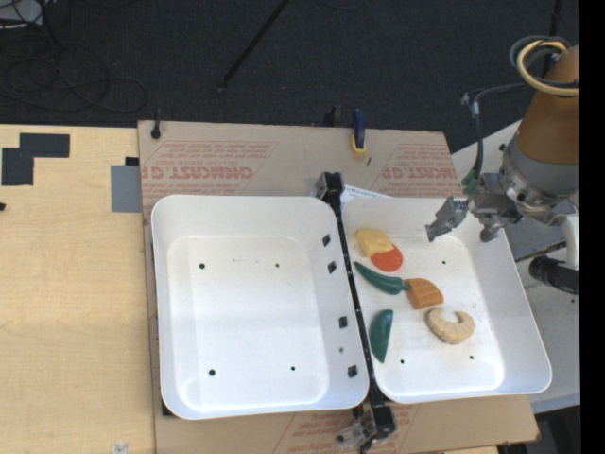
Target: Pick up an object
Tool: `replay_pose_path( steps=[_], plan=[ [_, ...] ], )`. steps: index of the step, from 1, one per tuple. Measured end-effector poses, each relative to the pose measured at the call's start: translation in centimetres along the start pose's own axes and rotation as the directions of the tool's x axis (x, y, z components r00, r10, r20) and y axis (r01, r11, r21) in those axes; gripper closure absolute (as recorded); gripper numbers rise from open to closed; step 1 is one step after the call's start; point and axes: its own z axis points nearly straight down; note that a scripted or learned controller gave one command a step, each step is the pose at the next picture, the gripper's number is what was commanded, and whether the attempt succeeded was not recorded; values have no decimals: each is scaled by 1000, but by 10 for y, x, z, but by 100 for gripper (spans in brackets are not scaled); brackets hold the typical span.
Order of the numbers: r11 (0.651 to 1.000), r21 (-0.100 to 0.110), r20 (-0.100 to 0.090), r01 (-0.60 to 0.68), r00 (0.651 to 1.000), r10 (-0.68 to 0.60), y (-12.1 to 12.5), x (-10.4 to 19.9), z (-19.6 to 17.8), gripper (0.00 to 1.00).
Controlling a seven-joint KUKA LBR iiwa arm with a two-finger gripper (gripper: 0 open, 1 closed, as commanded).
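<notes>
Dark green pod (380,334) and the other toy foods are all lying untouched in the right bin (515,282), while the claw (468,218) is hovering open and empty over its far edge — nothing lifted yet.

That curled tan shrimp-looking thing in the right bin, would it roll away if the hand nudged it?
The shrimp lies flat on its side, so it would probably slide, not roll. Its curved shape may twist between fingers. It looks like a small toy, likely light.
</notes>
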Motion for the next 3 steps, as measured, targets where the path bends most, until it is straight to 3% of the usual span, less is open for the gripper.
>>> replay_pose_path(
  steps=[1, 2, 3],
  plan=[
    [1000, 9, -2, -1, 1000, 1, 2, -3, 145, 0],
    [1000, -3, 0, 7, 1000, -7, 53, 63, 168, 0],
    [1000, -2, 0, 0, 1000, 0, 52, 59, 156, 100]
  ],
)
